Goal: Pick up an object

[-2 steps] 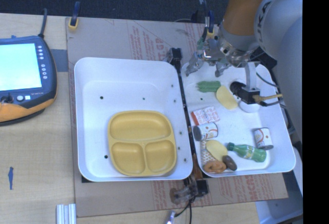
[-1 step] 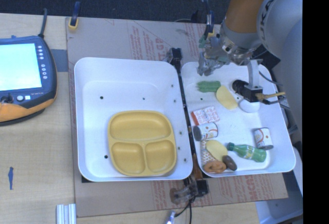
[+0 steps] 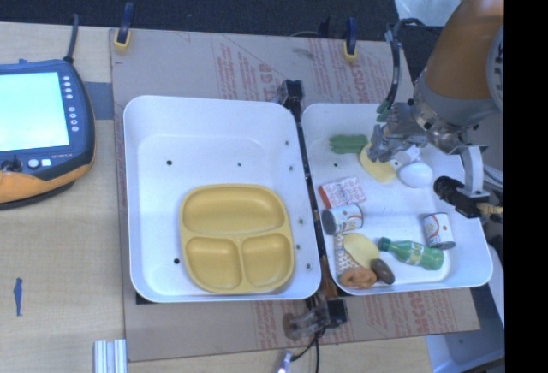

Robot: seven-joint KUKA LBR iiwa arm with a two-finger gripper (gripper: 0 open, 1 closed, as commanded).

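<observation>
Yellow flat piece (image 3: 377,167) lies in the far part of the right bin (image 3: 479,277), just under the gripper (image 3: 387,143); how far the gripper is open, I cannot tell. Better to descend straight, avoiding the white egg (image 3: 416,174) and green block (image 3: 348,143) beside.

A pale wood tabletop (image 3: 60,260) fills the lower part of the frame. A brown cardboard sheet (image 3: 223,63) lies on it, held at its upper edge by blue clamps (image 3: 125,25). Two white bins (image 3: 141,192) sit side by side on the sheet. A control tablet (image 3: 38,127) rests at the left edge.
</observation>
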